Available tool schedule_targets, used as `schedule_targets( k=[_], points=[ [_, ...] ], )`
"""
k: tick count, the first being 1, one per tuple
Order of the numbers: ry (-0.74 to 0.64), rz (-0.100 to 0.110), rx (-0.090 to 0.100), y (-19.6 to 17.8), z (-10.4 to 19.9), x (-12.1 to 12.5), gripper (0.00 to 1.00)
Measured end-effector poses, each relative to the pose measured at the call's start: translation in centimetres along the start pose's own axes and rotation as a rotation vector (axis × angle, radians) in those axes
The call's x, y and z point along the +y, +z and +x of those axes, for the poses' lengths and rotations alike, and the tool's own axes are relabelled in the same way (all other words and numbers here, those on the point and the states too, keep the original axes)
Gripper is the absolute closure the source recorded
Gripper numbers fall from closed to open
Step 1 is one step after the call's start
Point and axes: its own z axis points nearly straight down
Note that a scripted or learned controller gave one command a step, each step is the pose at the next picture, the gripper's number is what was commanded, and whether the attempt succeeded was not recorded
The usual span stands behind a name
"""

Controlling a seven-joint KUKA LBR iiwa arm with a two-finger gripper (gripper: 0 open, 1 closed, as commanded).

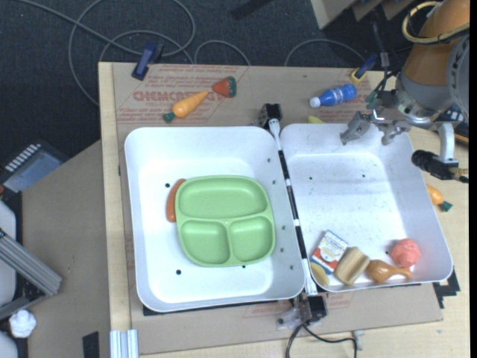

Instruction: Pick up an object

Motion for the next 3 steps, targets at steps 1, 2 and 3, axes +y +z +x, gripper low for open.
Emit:
schedule_targets(
  k=[1,2,3],
  points=[
    [-0.002,0.006,0.004,2.9,2.1,-0.1,0.00],
    [0.000,0.001,-0.001,-0.4,-5.7,-2.0,0.00],
    [-0.002,0.007,0.004,4.1,-4.3,-2.2,0.00]
  ],
)
